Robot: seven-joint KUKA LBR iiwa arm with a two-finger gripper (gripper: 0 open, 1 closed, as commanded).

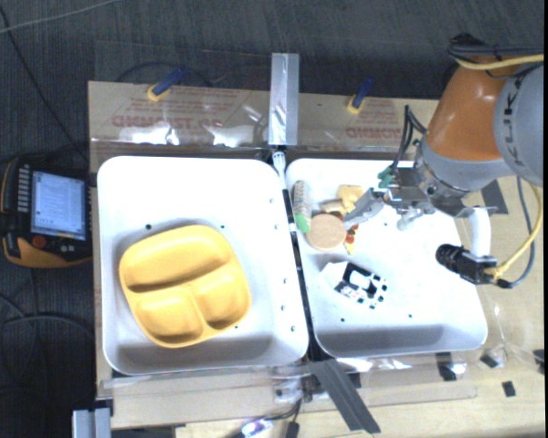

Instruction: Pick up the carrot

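Observation:
My gripper [363, 208] reaches in from the right and hangs low over the upper left part of the right bin [438, 318]. Its tip is among a small cluster of toy foods. Just below the tip shows a small orange-red piece [350, 237], which may be the carrot; most of it is hidden by a round tan item [326, 233]. A slim tan and green item [300, 204] lies along the bin's left wall. A pale yellow piece [350, 194] sits just above the gripper. I see nothing clearly held.
A black and white patterned object [361, 286] lies in the middle of the right bin. The left bin [137, 181] holds a yellow divided tray [184, 284]. A handheld pendant [47, 210] sits left of the bench.

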